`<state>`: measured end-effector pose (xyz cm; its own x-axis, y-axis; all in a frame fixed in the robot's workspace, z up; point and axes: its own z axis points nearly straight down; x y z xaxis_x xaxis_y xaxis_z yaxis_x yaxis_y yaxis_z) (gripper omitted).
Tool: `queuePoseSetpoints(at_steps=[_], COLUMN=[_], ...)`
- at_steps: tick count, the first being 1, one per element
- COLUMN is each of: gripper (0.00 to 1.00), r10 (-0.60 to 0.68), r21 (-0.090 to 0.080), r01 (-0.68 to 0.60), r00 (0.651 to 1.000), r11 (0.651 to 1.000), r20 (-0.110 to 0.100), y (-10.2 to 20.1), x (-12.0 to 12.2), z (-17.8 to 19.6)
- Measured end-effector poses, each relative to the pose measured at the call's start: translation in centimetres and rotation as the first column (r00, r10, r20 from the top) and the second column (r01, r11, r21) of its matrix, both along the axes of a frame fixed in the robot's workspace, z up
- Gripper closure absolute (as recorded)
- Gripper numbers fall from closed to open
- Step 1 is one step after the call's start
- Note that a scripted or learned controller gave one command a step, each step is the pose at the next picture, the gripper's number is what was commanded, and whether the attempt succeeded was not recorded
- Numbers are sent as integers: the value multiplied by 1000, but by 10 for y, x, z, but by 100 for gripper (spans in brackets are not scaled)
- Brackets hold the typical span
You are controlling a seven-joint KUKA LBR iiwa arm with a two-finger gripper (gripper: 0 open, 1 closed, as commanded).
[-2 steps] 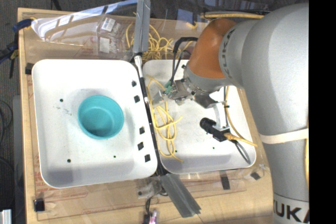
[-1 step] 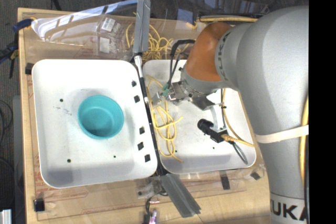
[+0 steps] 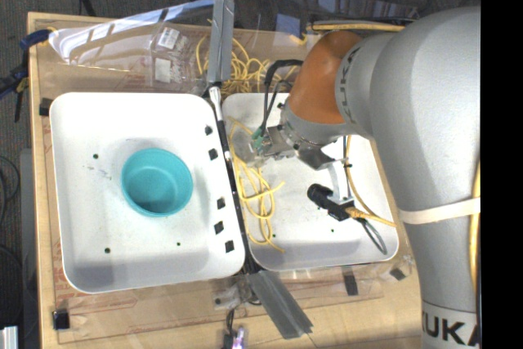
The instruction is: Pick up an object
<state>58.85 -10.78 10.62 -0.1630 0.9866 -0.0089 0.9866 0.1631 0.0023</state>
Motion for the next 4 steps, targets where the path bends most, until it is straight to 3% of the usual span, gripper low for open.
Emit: queuePoseSetpoints(at_steps=[1, 2, 3, 4], gripper=[0, 0, 0, 0], r10=[0, -64, -31, -1], r21=[0, 9, 9, 9], r01=[0, 64, 31, 1], r00=[1000, 998, 1000, 1000], r11=[1000, 998, 999, 1000], r20=[0, -9, -7, -8], y=[0, -10, -21, 8], x=[0, -37, -58, -31], z=[0, 27, 5, -15])
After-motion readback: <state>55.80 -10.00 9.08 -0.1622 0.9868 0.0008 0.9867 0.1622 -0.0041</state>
